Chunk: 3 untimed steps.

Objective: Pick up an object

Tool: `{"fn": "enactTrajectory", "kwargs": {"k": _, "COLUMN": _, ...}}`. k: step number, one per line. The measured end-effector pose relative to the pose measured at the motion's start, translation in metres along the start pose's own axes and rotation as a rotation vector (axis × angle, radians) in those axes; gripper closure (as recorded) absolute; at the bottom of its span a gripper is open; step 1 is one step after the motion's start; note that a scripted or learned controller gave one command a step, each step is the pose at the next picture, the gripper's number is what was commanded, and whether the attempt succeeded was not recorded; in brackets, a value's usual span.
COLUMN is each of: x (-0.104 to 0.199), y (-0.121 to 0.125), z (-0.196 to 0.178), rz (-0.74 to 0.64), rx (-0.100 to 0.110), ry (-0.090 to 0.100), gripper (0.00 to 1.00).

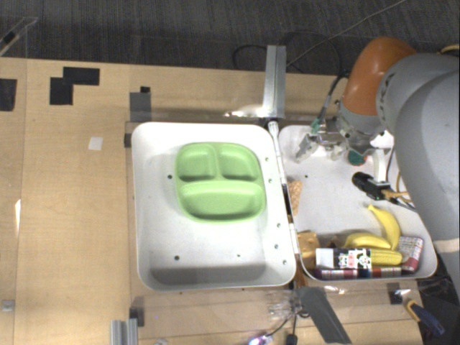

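Two white bins (144, 214). One green divided plate (218, 180), left of centre. Two bananas (387, 225), one marker (359, 272), lower right.

arm (424, 121): bulky grey casing | orange band (374, 67) | metal hand (327, 139)

No text reads clearly here. The marker (363, 262) lying in the right bin (316, 192) carries a label with dark print, too small and blurred to make out. The red-and-white packet (410, 249) beside the bananas (381, 239) shows faint printing, also illegible. The black blocks (72, 83) on the bench (65, 207) are plain shapes, no letters or numbers on them.
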<state>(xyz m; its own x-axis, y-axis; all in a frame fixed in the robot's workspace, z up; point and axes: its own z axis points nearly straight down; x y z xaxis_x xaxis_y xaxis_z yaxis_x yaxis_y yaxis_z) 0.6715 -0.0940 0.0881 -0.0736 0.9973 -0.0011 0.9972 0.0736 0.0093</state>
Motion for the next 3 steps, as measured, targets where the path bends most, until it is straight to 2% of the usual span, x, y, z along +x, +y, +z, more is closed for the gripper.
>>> {"fn": "enactTrajectory", "kwargs": {"k": 1, "x": 0.009, "y": -0.030, "z": -0.002, "rz": 0.016, "rx": -0.001, "ry": 0.000, "gripper": 0.00}}
{"fn": "enactTrajectory", "kwargs": {"k": 2, "x": -0.047, "y": -0.032, "z": -0.002, "rz": -0.127, "rx": 0.001, "ry": -0.001, "gripper": 0.00}}
{"fn": "enactTrajectory", "kwargs": {"k": 3, "x": -0.012, "y": -0.002, "z": 0.000, "rz": -0.178, "rx": 0.003, "ry": -0.001, "gripper": 0.00}}
